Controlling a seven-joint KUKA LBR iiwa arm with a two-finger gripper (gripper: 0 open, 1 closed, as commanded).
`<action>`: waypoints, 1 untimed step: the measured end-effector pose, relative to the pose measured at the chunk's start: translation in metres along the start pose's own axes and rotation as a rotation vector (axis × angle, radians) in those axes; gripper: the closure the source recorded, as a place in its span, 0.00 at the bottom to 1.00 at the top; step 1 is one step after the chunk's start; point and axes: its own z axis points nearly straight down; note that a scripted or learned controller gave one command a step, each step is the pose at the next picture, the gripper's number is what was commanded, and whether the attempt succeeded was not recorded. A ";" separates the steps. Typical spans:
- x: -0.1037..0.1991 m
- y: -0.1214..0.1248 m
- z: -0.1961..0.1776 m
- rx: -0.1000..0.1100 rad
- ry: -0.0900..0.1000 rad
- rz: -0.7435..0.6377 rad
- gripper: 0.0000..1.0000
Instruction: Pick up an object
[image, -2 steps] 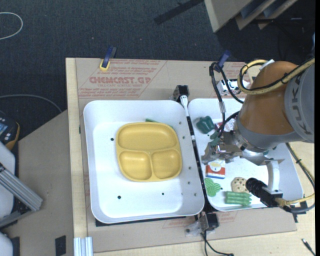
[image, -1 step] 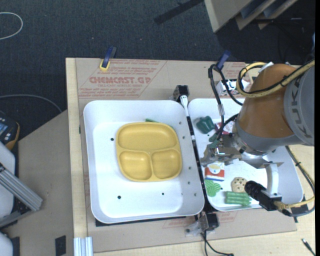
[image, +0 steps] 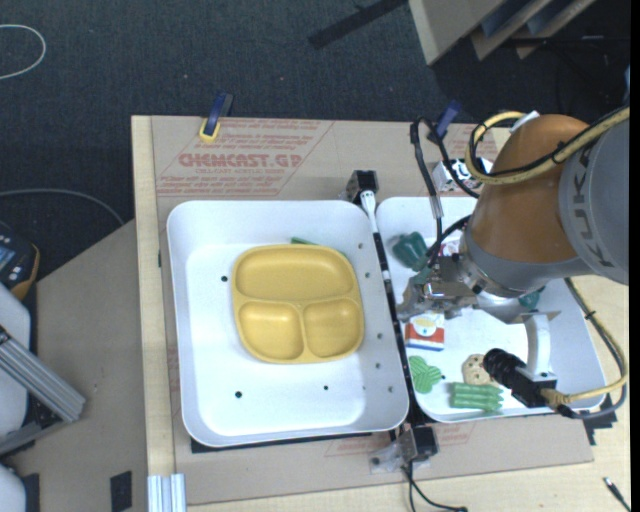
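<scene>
My gripper (image: 432, 296) hangs low over the left part of the right bin (image: 590, 385), beneath the orange-banded wrist. Just below it lies a small white packet with red and blue print (image: 426, 332). A teal object (image: 410, 247) sits just above the gripper, near the bin's far left corner. Toward the front of the bin are a green leafy piece (image: 426, 374), a beige spotted block (image: 477, 371) and a green ridged piece (image: 475, 398). The arm hides much of the bin's middle and right.
The left bin (image: 200, 330) holds a yellow three-section plate (image: 297, 300), with a green sliver (image: 303, 241) showing behind its far edge. A ridge (image: 385, 300) where the two bin walls meet separates them. Cables run along the bench's right side.
</scene>
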 end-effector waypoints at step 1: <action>-0.002 -0.015 -0.002 0.006 0.001 0.002 1.00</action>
